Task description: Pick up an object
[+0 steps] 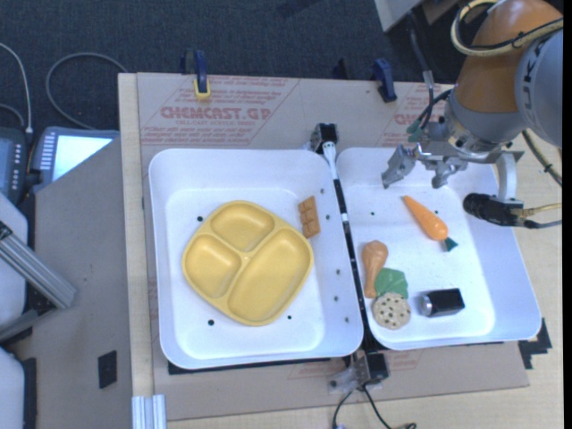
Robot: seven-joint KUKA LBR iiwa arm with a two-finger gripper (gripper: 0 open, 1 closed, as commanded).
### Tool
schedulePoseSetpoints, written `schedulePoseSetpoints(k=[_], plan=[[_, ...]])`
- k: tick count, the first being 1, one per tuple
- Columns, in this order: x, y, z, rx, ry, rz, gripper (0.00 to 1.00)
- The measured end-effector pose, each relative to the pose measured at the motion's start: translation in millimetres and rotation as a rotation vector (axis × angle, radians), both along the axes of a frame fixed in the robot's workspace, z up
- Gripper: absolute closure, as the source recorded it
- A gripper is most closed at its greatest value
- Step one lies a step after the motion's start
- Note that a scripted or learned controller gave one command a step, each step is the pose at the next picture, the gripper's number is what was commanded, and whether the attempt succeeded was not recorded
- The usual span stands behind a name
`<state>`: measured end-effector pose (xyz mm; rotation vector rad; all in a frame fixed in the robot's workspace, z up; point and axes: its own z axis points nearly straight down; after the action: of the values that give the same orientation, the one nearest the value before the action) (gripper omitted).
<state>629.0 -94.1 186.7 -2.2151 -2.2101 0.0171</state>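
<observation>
end effector above carrot

Yellow divided plate is seen in the white left bin; a tan waffle-patterned piece sits at its upper right. In the white right bin: orange carrot with green tip, orange-tan drumstick, green leaf, beige cookie with dark chips, black cylinder with silver end. Brown board is printed with red lettering. Blue clamps are noted at frame top. Grey arm is banded orange.
</observation>
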Motion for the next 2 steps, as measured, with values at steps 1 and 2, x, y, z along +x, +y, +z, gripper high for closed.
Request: schedulePoseSetpoints(k=[1, 2], plan=[[3.1, 0.2, 9.5, -0.001, -0.016, 0.002, 0.00], [-7.6, -0.4, -46.3, 0.000, -0.010, 0.002, 0.00]])
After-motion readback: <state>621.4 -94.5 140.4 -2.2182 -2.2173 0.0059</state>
